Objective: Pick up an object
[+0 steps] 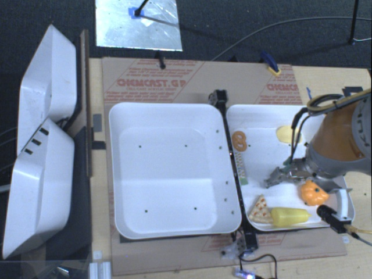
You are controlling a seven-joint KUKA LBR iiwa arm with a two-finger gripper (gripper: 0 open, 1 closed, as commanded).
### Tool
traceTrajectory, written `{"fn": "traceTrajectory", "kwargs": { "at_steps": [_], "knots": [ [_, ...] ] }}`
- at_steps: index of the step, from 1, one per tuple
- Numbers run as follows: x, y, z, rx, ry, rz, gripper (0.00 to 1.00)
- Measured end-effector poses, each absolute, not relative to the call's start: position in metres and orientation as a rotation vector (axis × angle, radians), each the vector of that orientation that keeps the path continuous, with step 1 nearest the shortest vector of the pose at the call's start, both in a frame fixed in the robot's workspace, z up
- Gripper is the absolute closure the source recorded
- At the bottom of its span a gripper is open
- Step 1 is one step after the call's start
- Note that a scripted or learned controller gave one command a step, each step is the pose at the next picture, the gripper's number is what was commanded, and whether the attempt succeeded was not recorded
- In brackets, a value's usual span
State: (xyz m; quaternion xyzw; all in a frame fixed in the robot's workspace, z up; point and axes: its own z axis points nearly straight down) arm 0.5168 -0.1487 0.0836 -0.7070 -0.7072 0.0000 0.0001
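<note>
Arm [343, 138] reaches in from the right, over the right bin [261, 118]. Gripper [278, 178] is low in that bin, about mid-bin, grey fingers pointing left. Can't tell how far the jaws are open from this angle, and nothing is visibly between them. Items are all in the right bin: orange pretzel-shaped piece [239, 140] near the left wall, with a thin green-printed strip [241, 171] just below it along the same wall. Pale yellow round piece [284, 134] toward the back, partly hidden by the arm's cable. Orange rounded toy [313, 193] sits just right of the gripper, close under the wrist; can't tell whether they touch. At the front edge: a pizza-slice-shaped piece [261, 210] and a yellow-green elongated piece [289, 216] right beside it, looks like touching. Left bin [168, 167] is just beside the right one, rims meeting along the middle divider. Both bins sit on a cardboard sheet [151, 80] with red lettering. Two more white bins [43, 150] lie stacked at a tilt off the bench's left side. A shiny metal plate [138, 16] lies on the dark floor behind.
</note>
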Motion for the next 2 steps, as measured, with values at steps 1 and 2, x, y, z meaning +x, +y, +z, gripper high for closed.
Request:
{"fn": "traceTrajectory", "kwargs": {
  "at_steps": [1, 2],
  "knots": [
    [0.517, -0.149, 0.094, -2.222, -2.222, -0.001, 1.0],
    [0.516, -0.157, 0.154, -2.225, -2.225, -0.004, 1.0]
  ]
}}
